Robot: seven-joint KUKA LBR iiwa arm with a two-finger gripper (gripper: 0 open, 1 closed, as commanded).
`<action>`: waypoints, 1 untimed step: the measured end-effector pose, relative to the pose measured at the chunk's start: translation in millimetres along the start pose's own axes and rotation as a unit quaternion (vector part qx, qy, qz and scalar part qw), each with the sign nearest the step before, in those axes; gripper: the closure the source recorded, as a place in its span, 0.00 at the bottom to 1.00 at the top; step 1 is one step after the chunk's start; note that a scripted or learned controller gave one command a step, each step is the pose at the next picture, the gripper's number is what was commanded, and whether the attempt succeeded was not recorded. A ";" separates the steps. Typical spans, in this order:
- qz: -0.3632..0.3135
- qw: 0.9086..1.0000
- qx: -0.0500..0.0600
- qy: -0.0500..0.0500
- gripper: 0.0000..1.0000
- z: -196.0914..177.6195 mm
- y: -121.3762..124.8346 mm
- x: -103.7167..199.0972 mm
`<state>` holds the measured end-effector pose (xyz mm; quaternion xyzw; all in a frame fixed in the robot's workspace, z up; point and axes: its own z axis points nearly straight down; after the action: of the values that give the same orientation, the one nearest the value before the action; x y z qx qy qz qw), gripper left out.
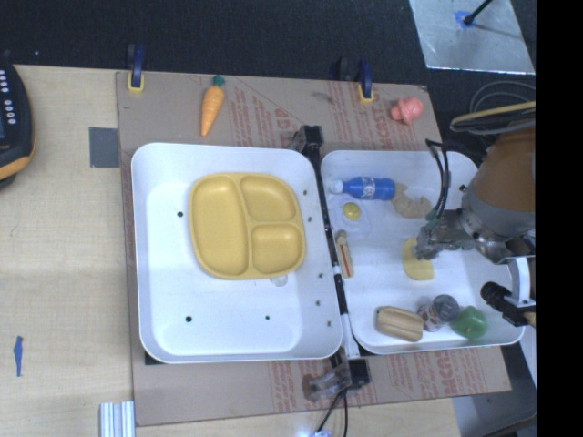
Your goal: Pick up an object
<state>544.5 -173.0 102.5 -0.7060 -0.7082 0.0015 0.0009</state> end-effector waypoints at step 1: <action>0.000 1.000 0.000 0.000 0.00 0.5 -0.1 0.1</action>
<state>544.4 -172.8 101.9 -0.7057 -0.7085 0.0018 0.0009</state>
